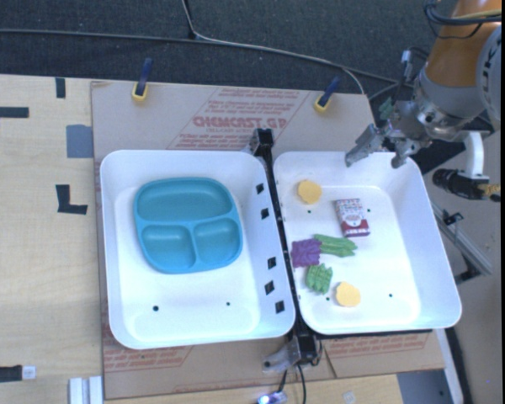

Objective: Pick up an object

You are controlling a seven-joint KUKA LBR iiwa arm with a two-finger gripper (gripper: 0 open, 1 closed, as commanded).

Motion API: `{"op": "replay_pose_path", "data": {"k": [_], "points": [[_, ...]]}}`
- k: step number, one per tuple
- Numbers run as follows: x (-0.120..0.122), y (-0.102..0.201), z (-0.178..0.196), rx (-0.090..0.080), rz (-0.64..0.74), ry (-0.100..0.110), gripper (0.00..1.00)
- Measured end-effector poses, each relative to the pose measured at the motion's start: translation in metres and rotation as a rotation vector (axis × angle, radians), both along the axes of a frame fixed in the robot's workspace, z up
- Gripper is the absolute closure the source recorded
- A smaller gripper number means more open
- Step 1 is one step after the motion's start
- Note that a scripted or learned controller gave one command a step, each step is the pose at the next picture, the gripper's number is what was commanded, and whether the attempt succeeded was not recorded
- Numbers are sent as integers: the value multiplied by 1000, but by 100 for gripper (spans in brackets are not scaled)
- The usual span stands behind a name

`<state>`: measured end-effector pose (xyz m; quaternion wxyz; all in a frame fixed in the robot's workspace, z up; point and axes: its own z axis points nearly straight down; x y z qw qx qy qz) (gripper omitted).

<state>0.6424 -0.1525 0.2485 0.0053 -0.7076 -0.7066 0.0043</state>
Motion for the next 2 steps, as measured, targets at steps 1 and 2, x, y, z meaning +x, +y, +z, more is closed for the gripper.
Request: {"op": "replay_pose_path", "data": {"k": [1,2], "points": [[2,0,8,-2,3,-12,0],[5,6,-55,-1,4,-6,0]]}}
